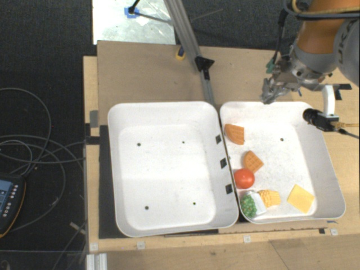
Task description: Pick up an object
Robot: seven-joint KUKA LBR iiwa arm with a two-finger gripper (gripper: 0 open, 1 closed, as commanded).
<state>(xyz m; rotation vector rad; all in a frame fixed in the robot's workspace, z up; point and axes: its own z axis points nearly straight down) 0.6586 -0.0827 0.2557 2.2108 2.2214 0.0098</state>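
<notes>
The right bin holds several toy foods. An orange wedge lies near its left wall, with an orange waffle-like piece below it. A red tomato sits lower still. At the front are a green broccoli piece, a yellow corn piece and a yellow cheese block. My gripper hangs above the bin's back rim, apart from all the objects, with nothing seen between its fingers.
The left bin stands beside the right one. A grey tripod leg slants down to the bins' back junction. Loose cables and a handheld device lie on the floor at left.
</notes>
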